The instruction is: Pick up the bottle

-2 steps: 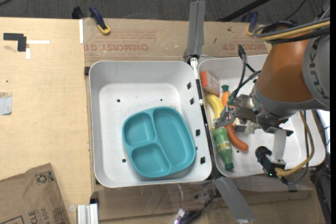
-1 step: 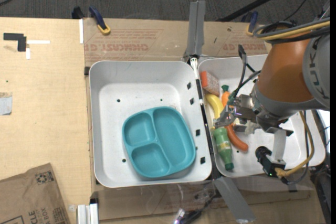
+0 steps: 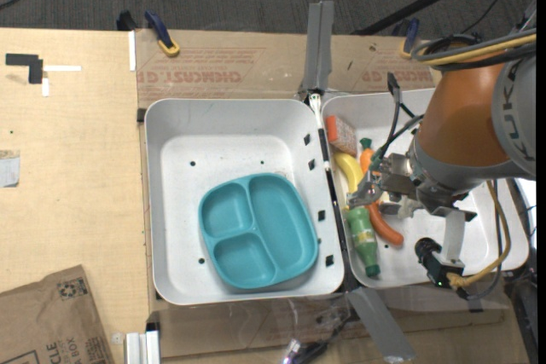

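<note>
Approach over the right bin — bottle not yet taken

The green bottle lies on its side along the left wall of the right bin, just beside a banana and a carrot. The hand hovers at the bottle's upper end; whether it is apart or together I cannot tell. Next, I judge, it must settle squarely over the bottle's body — clear of the carrot.
</note>
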Robot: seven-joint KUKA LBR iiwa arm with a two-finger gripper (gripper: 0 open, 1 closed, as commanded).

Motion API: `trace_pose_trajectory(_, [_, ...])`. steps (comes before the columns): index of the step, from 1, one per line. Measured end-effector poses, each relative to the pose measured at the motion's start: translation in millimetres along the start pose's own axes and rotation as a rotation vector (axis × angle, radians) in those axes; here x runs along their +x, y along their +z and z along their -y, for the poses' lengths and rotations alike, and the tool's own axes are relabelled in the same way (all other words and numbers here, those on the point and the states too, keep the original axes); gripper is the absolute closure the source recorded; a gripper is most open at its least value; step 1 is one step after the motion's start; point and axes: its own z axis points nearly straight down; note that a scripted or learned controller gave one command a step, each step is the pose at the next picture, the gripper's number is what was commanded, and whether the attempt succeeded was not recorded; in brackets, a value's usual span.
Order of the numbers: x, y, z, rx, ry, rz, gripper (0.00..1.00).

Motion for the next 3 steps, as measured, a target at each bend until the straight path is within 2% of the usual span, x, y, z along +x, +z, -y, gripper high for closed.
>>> trace_pose_trajectory(2, [0.0,0.0,0.0,0.000,0.000,0.000,0.00])
trace_pose_trajectory(3, [-24.6,20.3,-5.1,0.001,-0.016,0.000,0.00])
